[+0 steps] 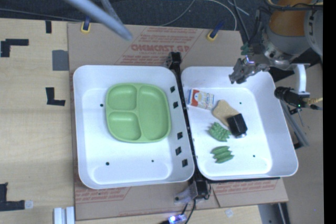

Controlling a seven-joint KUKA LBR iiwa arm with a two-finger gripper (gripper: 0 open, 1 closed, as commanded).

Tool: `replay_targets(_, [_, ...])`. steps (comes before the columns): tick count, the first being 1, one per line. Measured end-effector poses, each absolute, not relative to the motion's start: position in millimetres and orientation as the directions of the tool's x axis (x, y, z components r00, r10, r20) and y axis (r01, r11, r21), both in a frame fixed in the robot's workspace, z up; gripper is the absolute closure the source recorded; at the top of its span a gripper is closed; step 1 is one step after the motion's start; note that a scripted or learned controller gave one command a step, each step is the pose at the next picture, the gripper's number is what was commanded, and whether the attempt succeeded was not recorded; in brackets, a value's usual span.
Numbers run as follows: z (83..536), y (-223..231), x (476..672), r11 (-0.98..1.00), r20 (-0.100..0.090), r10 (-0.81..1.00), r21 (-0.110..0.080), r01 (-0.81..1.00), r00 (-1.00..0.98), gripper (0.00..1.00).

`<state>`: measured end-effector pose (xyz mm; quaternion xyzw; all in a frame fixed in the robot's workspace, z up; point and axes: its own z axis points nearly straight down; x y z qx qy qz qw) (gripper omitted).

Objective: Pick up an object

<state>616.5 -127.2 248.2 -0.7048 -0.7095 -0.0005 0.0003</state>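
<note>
The gripper (237,77) hangs over the far edge of the right bin (278,128), its fingers a little parted and nothing between them, so the reach appears to be in hand and no grasp made. Candidates lie near the bin's middle: a small carton (201,98), a tan piece (223,109) touching a black block (237,125), and two green pods (219,132). The next move likely calls for choosing one and descending squarely over it.
</note>
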Motion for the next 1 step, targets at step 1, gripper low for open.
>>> replay_targets(1, [247.2, -68.6, 615.3, 0.007, 0.001, 1.0, 0.0, 1.0, -0.007, 1.0])
